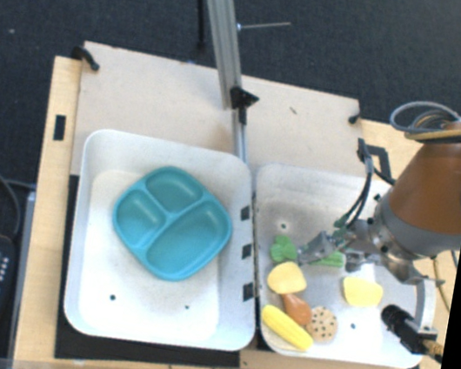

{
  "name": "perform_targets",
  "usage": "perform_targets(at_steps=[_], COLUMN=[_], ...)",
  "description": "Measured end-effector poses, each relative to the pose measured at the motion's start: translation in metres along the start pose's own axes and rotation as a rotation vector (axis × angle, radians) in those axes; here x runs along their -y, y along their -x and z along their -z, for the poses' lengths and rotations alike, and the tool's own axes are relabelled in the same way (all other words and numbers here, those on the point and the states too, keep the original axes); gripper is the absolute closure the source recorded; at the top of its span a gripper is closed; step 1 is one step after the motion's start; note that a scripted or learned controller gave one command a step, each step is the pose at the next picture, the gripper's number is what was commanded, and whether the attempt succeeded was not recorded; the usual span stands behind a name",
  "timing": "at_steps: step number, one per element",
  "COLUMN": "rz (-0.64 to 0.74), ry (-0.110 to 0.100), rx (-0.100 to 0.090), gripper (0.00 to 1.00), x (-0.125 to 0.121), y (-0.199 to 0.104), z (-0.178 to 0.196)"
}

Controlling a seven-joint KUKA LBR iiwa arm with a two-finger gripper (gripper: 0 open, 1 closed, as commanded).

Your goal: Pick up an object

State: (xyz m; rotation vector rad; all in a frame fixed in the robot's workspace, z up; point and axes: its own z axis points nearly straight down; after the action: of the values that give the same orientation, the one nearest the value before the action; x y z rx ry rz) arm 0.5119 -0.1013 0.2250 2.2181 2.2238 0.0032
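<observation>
Two shallow white plastic bins sit side by side on a pale wooden bench, seen from above at a slant. The left bin [89, 287] holds a turquoise plastic plate with three compartments [173, 222], lying flat near the bin's middle. The right bin [300, 191] holds a small scatter of toy food toward its near side. A green leafy-looking piece [283, 250] lies near the bin's left wall, and just beside it — toward the arm — a flatter green strip [329, 259] sits right at the gripper's tip. Below these rests a rounded pale yellow piece [287, 278], and to its right, apart from it, a second pale yellow piece [362, 292]. Nearer the front edge, an orange-brown sausage-like piece [297, 308] touches a round tan cookie with dark specks [323, 325], and a bright yellow banana-shaped piece [286, 328] lies along the front wall. The grey arm with its orange band [434, 184] reaches in from the right, and its gripper [322, 250] is low over the green pieces, pointing left. I cannot tell from here whether the gripper is spread or pressed together, nor whether anything sits within it. A slanted metal rail [225, 37] rises behind the bins.
</observation>
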Motion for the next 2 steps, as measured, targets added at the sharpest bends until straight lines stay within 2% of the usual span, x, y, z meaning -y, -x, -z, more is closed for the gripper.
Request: perform_targets(at_steps=[1, 2], rz=[-0.001, -0.004], ry=[0.001, -0.005], rx=[0.001, 0.002], gripper=[0.0, 0.0], x=[0.0, 0.001], y=[0.0, -0.001], z=[0.0, -0.043])
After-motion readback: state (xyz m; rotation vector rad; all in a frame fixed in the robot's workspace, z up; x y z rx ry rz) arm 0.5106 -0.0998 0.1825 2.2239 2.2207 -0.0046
